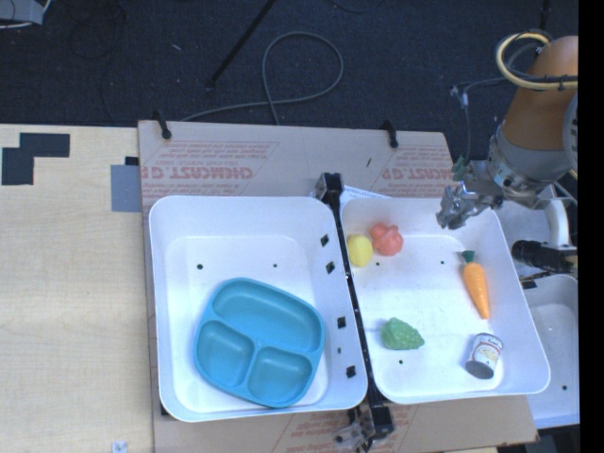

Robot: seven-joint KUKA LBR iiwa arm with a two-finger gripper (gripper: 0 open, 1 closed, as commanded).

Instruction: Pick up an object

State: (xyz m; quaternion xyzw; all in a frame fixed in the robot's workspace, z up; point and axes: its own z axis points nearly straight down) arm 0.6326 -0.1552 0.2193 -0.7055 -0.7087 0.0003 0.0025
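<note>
gripper (456, 208) hovers over the right bin's (533, 371) far corner, can't tell its state. nearby: carrot (477, 289), red toy (386, 240) touching yellow ball (360, 249), green lump (402, 334), small can (484, 355). blue tray (258, 341) sits in the left bin (170, 253).

Inverted "CHEMCAST GP" on backing board (283, 163)

Blue divided tray (259, 342) in the bin far left of the pincer, black cables (302, 50) on dark floor, pale wooden table (66, 291)
</note>
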